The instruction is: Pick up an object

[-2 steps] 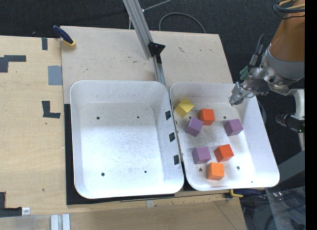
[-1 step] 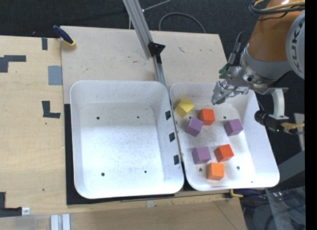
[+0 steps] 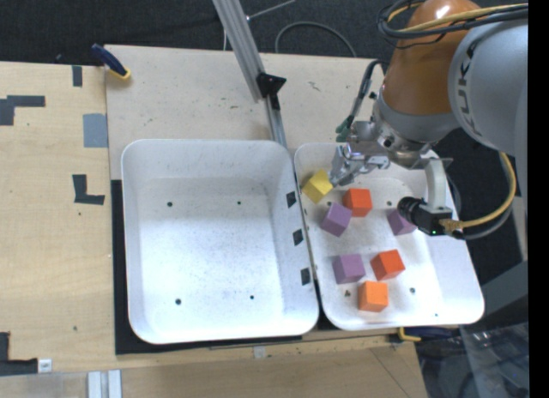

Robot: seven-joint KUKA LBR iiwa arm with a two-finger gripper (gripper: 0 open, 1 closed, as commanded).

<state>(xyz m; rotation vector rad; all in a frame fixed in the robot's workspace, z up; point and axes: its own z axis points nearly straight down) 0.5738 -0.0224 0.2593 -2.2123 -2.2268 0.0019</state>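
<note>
Yellow cube [image 3: 317, 185] sits just left of my gripper [image 3: 346, 170] at mid-frame — nothing lifted yet — my grip state I cannot tell.

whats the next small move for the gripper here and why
Probably a short drop onto the yellow block: the gripper hangs just beside it at the right bin's near-left corner, and nothing shows between its fingers.

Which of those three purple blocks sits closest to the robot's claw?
The purple block just below the yellow block, nearest the gripper. The other two lie farther off: one by the right rim, one lower in the bin.
</note>
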